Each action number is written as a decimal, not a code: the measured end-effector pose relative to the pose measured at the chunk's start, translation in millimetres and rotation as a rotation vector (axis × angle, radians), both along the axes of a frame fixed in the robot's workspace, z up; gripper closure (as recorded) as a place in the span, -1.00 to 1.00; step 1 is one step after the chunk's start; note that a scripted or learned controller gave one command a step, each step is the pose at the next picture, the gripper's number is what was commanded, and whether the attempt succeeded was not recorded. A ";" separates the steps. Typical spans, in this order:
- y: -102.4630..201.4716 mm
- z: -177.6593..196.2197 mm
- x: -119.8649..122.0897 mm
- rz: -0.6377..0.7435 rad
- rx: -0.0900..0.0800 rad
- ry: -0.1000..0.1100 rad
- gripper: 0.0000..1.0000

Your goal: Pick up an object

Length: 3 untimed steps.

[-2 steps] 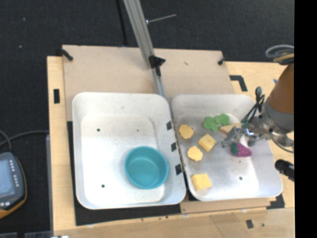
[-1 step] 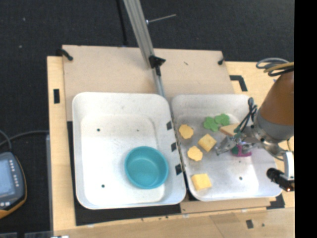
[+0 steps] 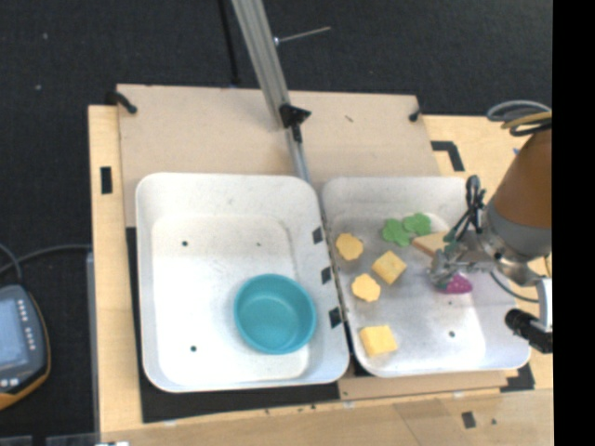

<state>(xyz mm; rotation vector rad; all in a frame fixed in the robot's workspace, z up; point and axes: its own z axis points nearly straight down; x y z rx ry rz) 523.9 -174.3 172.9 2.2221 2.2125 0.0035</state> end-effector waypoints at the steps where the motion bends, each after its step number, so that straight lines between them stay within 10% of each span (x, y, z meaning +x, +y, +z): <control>1: -10.2 50.9 6.8 0.007 -0.001 -0.001 1.00; 3: 39.3 51.8 11.2 0.011 0.003 0.004 1.00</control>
